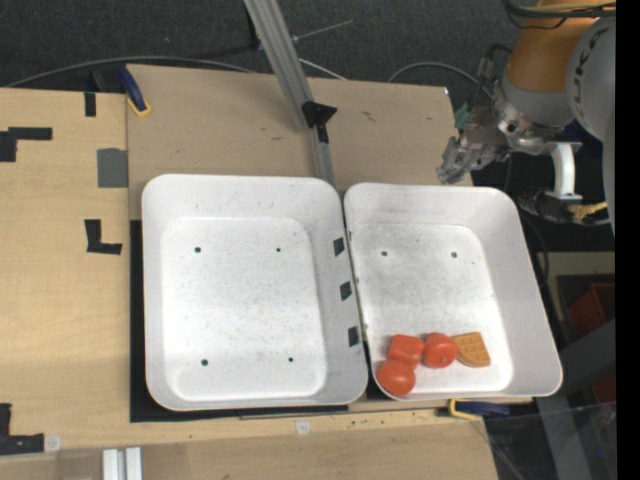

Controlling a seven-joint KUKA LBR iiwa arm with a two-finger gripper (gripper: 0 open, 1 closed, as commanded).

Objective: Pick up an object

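Red and glossy, three small tomato-like pieces (412, 359) sit bunched in the near left corner of the right bin (500, 218), touching one another. Together they make a short cluster: two lie side by side along the bin's near wall, and the third sits just in front of the left one, at the very corner. Each piece is rounded, so none has a clear long axis or pointing direction.

Just right of them, touching the right-hand red piece, lies a flat orange-tan cracker-like piece (472, 349), roughly wedge-shaped, its long side running along the near wall and slightly tilted.

The left bin (160, 268) lies beside the right one, their rims overlapping along the middle seam, where small dark clips show. Both rest on the pale wooden counter (220, 118), which carries black tape marks at its left. A grey metal bar (285, 58) slants down from the top to the bins' far junction.

The claw (455, 165) hangs past the far rim of the right bin, well apart from the cluster; whether its fingers are apart or together cannot be told. Above it are the arm's grey wrist and orange band (555, 43).
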